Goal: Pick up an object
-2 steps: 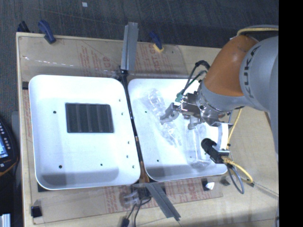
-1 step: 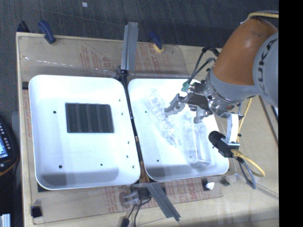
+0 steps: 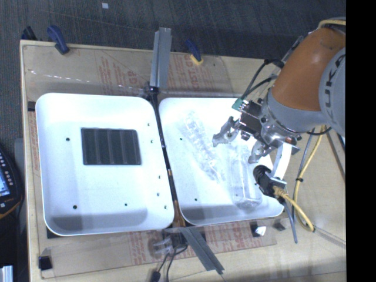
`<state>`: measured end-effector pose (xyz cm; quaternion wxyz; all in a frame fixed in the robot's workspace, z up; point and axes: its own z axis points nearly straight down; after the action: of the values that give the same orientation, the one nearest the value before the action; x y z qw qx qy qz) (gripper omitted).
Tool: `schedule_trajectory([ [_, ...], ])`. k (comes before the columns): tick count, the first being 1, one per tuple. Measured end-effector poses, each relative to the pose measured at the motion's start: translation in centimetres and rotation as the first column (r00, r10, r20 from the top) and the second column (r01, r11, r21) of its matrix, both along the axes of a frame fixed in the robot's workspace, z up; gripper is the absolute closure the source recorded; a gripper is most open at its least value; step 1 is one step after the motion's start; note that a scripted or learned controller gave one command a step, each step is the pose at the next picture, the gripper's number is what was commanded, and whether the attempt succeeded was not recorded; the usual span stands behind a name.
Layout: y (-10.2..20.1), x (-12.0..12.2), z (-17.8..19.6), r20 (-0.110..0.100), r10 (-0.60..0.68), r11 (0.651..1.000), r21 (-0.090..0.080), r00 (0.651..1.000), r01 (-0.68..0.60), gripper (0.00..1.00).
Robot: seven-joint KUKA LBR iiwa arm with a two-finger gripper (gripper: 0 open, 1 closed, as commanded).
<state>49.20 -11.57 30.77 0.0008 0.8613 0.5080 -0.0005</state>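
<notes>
Grey and orange, the arm (image 3: pixel 305 75) enters from the right, nearest the camera, above the counter (image 3: pixel 88 69). Far to the left of the end effector (image 3: pixel 242 141) sits the left bin (image 3: pixel 53 157) with a dark ribbed insert (image 3: pixel 110 146). Just left of and below the end effector, in the right bin (image 3: pixel 188 210), lie clear plastic objects (image 3: pixel 202 148). The end effector hovers over them, fingers spread wide, gripping nothing.

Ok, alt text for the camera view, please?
The hand hovers over the right bin, which holds clear plastic items. The left bin holds a dark ribbed block.
</notes>
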Motion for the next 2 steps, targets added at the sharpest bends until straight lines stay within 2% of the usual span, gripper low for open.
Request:
schedule_trajectory([
  [1,-0.4,-1.5,-4.0,-0.005,-0.277,0.961,0.003,0.961,0.277,0.0],
  [2,-1.2,-1.6,-11.5,-0.01,-0.745,0.667,0.0,0.667,0.745,0.0],
])
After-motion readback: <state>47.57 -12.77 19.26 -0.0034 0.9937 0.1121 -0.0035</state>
